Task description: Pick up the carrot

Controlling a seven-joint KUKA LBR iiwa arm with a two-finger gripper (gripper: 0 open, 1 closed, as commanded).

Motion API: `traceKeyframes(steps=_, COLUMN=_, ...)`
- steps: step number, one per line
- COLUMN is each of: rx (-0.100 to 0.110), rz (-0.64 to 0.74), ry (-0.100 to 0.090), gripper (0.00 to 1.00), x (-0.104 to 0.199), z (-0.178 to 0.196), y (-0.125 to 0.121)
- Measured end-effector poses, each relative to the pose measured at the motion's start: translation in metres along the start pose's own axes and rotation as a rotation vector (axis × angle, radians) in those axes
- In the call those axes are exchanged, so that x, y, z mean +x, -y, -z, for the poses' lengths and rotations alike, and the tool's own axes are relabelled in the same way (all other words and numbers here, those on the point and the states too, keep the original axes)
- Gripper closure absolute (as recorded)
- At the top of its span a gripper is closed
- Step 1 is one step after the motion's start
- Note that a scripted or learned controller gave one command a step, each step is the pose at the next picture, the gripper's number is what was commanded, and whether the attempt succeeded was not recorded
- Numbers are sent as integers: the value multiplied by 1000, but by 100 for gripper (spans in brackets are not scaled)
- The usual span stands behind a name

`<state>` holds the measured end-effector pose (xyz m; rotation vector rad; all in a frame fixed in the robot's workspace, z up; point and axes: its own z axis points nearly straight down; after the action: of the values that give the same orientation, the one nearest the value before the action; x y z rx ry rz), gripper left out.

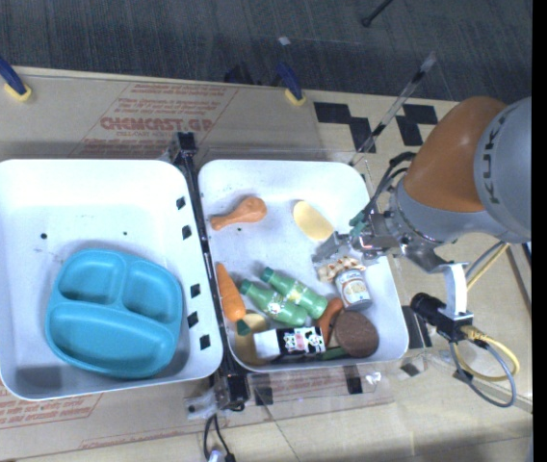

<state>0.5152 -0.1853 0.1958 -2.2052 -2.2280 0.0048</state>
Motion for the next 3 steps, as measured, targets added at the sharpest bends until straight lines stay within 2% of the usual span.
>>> traceKeyframes(steps=1, rx=-1, rz=57, ry=2, gripper=0, x=0, z=-105, y=-84)
traceKeyframes(steps=2, rx=-1, rz=64, ry=1, gripper=100, x=1, z=-93, y=-85)
traceKeyframes(steps=3, rx=6, rz=-452, ry=-3, gripper=100, x=63, z=-90, y=-75)
